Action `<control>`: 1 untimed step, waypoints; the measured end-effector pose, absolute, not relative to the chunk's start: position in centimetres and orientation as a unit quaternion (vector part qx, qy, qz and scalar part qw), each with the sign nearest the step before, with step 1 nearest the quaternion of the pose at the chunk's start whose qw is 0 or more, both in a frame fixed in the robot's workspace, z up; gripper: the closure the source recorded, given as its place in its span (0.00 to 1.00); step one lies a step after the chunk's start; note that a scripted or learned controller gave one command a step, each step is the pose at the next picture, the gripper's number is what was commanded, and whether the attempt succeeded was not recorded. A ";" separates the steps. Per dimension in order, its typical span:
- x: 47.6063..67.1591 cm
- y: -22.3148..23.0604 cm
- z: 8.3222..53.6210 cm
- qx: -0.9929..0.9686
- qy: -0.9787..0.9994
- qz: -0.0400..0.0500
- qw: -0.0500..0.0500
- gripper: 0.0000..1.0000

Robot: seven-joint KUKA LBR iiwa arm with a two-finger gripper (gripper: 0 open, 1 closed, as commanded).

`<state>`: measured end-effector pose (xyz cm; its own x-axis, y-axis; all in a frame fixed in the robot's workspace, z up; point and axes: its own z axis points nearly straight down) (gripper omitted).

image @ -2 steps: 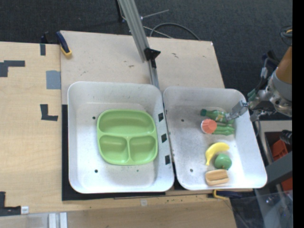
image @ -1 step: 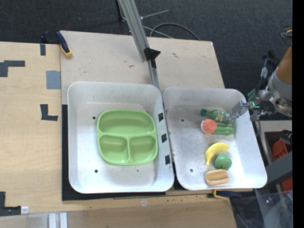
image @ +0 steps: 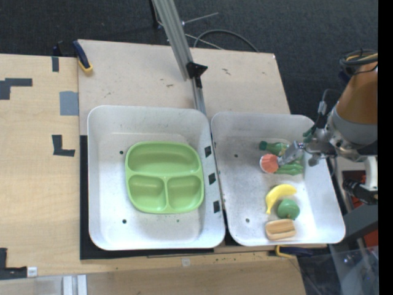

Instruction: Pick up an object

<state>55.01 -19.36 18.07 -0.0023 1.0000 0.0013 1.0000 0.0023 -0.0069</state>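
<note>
Arm reaching in from right, end effector lowered.

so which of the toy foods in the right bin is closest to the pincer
The red-orange piece, right beside the pincer. The banana, green ball and bun lie farther toward the bin's front.

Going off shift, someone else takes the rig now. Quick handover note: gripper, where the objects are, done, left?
Gripper: low in the right bin, at the cluster of the red-orange toy and green pieces. Whether its fingers are open or shut, I cannot tell; no confirmed grasp.
Things: yellow banana, green round toy and hot dog bun lie nearer the front of the right bin. Green divided plate sits in the left bin.
Done: arm is at the objects.
Left: secure one object and lift it clear.
</note>
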 end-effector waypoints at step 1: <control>54.6 -19.1 13.6 -0.706 -0.708 0.002 0.003 0.00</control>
<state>54.56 -19.09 13.62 -0.0018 1.0000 0.0009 1.0000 0.0018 -0.0064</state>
